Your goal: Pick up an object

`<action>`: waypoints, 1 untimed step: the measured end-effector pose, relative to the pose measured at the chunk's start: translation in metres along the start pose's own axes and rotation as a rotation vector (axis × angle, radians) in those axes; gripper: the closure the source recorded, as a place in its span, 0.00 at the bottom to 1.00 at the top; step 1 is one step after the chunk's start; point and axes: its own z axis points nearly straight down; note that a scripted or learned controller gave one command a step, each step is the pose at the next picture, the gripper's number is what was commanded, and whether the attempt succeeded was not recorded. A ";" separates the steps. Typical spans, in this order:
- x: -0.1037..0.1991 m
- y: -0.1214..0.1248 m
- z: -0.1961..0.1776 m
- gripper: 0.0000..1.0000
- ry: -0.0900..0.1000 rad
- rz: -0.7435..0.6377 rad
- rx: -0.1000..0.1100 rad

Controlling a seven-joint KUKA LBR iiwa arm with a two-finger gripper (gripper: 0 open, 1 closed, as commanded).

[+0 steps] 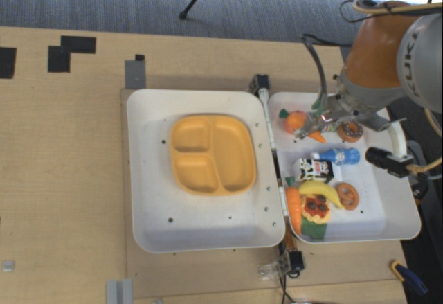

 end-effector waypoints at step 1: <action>-0.033 0.000 0.093 1.00 -0.001 -0.535 0.001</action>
